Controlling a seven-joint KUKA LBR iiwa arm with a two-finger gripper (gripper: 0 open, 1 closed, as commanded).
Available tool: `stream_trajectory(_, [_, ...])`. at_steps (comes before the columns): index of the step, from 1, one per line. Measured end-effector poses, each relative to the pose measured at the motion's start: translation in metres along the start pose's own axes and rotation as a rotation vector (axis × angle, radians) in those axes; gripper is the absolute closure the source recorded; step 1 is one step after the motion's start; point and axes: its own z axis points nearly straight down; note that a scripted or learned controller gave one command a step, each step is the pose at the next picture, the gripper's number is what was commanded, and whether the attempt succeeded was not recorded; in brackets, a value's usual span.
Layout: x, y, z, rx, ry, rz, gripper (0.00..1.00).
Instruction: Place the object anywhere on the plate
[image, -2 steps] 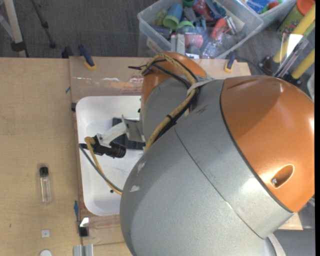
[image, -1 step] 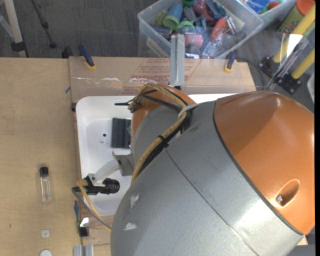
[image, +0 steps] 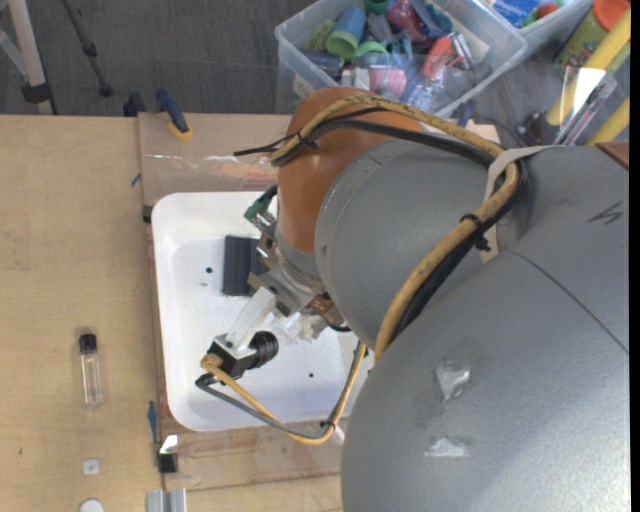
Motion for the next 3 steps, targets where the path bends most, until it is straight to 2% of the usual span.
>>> stream_trajectory(1, [0.0, 0.0, 0.0, 0.001, 0.0, 0.001, 0.0])
stream_trajectory(2, [0.001, -0.001, -0.009, 0.002, -0.004, -0.003, 1.0])
stream_trajectory(3, [-0.009, 0.055, 0.055, 0.002, -0.002, 0.06, 1.0])
